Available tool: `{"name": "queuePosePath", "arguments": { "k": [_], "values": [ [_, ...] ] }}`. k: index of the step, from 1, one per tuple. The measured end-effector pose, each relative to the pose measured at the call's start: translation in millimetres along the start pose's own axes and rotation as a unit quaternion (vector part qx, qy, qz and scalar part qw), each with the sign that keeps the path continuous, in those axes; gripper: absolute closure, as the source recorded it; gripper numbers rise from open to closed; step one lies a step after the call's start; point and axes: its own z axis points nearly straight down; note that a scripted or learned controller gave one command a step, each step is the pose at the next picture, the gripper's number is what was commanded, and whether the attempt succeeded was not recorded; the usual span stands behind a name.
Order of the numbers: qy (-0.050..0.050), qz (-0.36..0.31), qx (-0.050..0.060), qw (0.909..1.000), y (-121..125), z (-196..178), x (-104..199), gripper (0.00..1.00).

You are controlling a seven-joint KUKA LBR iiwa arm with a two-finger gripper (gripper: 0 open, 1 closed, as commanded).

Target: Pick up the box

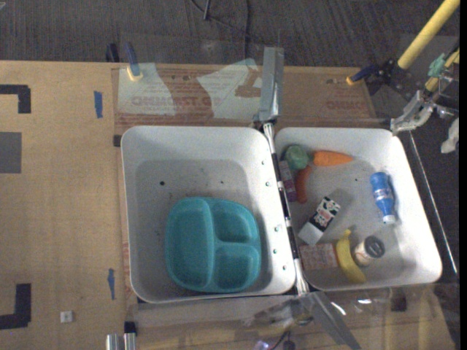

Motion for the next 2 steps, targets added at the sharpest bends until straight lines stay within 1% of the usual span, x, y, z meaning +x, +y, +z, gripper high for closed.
{"name": "queuePosePath", "arguments": {
  "k": [1,2],
  "values": [
    [0.002,-0.052,0.002,0.9986,-34.6,255.1,-34.9,0.00],
    [0.001,-0.113,0.000,0.9936,-31.9,28.0,-54.2,0.00]
  ]
}}
